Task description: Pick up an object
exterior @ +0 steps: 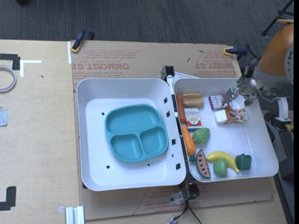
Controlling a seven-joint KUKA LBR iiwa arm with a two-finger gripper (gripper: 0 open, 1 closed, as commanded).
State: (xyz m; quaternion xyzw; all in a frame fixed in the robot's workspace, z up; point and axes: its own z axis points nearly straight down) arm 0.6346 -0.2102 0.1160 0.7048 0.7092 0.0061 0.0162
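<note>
The right bin (261,148) holds several toy foods. A bread roll (192,99), a purple box (216,101) and a brown-and-white carton (232,116) lie at its far end. A small red-and-white packet (192,116), a carrot (188,140) and a lettuce (201,135) sit along its left wall. A watermelon slice (202,164), a banana (223,157) and a green pepper (243,161) lie at the near end. My gripper (232,95) hangs over the far end, just right of the purple box and above the carton. Nothing shows in its grasp.
The left bin (88,139) carries a teal divided plate (136,132). A green round fruit (219,169) sits under the banana. Cardboard (112,62) lies beneath both bins. The arm's orange band (278,50) comes in from the right.
</note>
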